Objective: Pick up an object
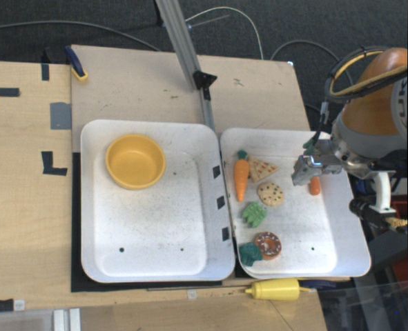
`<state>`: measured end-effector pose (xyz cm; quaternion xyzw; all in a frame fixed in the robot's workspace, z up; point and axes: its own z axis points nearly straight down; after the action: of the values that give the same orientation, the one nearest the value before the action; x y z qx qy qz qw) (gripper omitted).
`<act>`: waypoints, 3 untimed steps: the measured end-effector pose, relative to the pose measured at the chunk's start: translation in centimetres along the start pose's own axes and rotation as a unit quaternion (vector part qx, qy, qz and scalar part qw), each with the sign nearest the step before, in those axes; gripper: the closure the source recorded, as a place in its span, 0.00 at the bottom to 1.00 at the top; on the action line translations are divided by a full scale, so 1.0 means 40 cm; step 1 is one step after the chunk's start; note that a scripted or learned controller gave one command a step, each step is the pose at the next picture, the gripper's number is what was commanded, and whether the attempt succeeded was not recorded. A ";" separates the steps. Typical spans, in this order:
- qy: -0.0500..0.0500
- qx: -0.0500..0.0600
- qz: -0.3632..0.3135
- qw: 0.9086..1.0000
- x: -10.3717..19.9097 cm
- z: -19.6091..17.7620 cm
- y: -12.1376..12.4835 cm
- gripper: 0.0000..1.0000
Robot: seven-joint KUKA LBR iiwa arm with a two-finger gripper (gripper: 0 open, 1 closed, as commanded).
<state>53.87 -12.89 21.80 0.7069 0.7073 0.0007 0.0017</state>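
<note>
Hovering over the right edge of the right bin (342, 254), the gripper (313, 171) sits low above a small orange-red piece (315, 185), and whether its two tips are spread or pressed together cannot be told from this slanted look down, so no claim of a hold is safe. That small piece lies just beside the metal tips, partly tucked under them, and looks like the nearest candidate for picking. Several things could go wrong from here. If the tips come down off centre, they may nudge the piece sideways toward the bin wall instead of straddling it. Its short, rounded shape suggests it could roll or squirt out as the tips close. The rest of the toys sit well apart to the left: a carrot (241, 175), a pizza slice (261, 169), a cookie (270, 194), a green leafy piece (254, 214), a donut (267, 244) and a teal piece (249, 254) touching it. Reaching for those would mean a long sweep across the bin, and the donut and teal piece lie so close that a grab might catch both or neither. A yellow bowl (135, 161) rests in the left bin (93, 254), far from the action, and a yellow bottle (276, 289) lies outside on the bench edge
</note>
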 end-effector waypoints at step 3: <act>0.001 0.004 -0.003 1.000 0.283 -0.005 -0.015 1.00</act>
<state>53.28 -1.59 22.00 0.7048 0.7094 -0.0009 -0.0018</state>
